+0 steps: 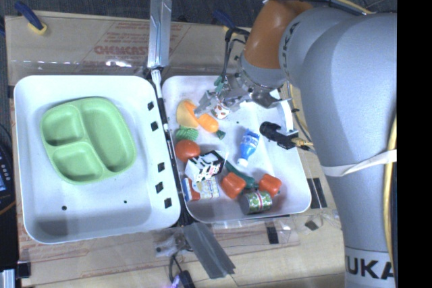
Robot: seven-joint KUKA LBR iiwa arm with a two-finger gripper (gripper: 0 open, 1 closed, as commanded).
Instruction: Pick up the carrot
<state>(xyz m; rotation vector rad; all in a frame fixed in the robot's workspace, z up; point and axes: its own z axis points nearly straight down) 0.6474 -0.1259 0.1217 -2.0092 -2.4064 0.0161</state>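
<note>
Resting on cardboard-lined bench [81, 37], two white bins [27, 145].

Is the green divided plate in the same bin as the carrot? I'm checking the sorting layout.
No: the green plate lies in the left bin, while the carrot lies among the toys in the right bin.

The bench [121, 44] bears two white bins [40, 212] side by side.

The arm [358, 145] bears white letters "UKA" at its lower end, cut off at the left. On the cardboard [121, 44] along the bench's far edge runs faint red print, possibly "CHEWCAST", too blurred to read surely
</note>
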